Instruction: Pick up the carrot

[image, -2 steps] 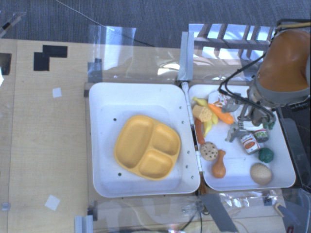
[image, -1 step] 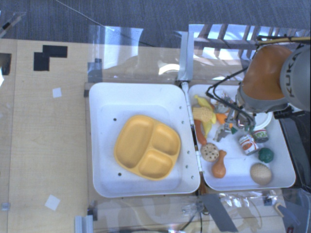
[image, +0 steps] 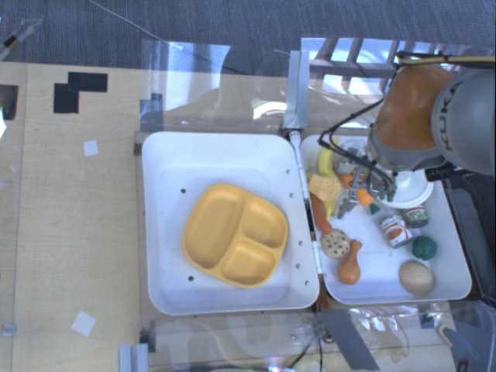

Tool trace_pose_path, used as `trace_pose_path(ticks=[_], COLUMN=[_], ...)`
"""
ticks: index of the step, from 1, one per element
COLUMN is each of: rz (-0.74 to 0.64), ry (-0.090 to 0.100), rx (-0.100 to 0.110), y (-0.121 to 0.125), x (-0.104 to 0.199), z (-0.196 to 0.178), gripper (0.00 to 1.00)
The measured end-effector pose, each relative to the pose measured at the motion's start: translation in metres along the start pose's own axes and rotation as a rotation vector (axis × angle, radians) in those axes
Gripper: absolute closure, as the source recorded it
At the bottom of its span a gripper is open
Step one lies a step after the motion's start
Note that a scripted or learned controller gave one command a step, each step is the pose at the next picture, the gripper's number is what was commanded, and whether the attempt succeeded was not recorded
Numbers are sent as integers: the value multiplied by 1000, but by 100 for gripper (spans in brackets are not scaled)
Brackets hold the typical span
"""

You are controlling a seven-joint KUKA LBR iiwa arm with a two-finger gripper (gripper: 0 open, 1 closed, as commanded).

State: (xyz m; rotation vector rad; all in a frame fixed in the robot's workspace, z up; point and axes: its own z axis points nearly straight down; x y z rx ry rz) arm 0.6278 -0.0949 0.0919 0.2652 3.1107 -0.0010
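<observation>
So I'm hanging over a pale wood surface (image: 70, 231) with a couple of black squares marked on it up in the far left corner, and dark blue-grey carpet (image: 194, 6) is running along the back of the room. Clear plastic panels are standing behind the two white bins.

The left bin (image: 167, 285) is holding just one thing: a yellow divided tray (image: 235, 233) sitting roughly in the middle, three compartments, turned at a slant.

The right bin (image: 449, 281) is where I'm working, and it's crowded. The carrot (image: 319, 215) is lying along the bin's left wall, orange with a bit of green at the near end, just below a piece of corn (image: 325, 186) and a banana (image: 325, 161). A round cookie (image: 335, 244) is sitting right at the carrot's near tip, and a chicken drumstick (image: 350, 264) is beside that. Further right there's a small can (image: 395, 230), a dark green ball (image: 424, 247) and a beige egg-shaped thing (image: 416, 277).

My jaws (image: 358, 194) are hovering just right of the corn and carrot; I can't tell how they're set.
</observation>
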Motion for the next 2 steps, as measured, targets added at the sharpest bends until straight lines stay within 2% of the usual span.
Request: trace_pose_path(ticks=[1,2], rz=[-5,81], ry=[-8,-2], rx=[3,-2], y=[0,16], x=[-2,43], z=[-12,-132], gripper=[100,100])
